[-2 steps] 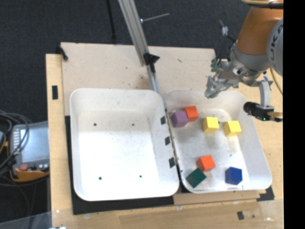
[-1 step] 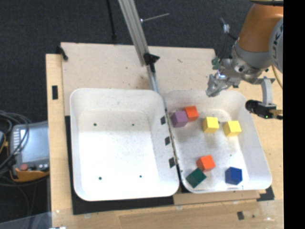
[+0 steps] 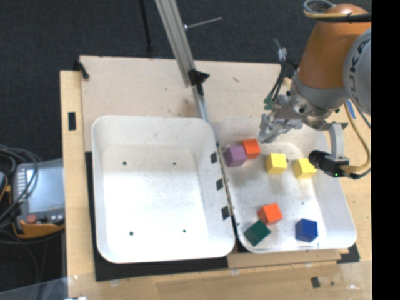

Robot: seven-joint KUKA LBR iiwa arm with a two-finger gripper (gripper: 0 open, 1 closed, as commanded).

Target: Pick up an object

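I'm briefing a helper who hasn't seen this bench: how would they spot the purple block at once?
Look in the right-hand white bin, the one holding the blocks. Go to its upper left corner, beside the wall it shares with the other bin. The purple block sits there touching an orange block, and it is the one purple block in the bin.

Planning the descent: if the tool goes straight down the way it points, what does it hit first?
Probably the orange block, which lies just beneath the tool, with the purple block touching it. Depth is unclear, so the tool might land on the right bin's floor beside it.
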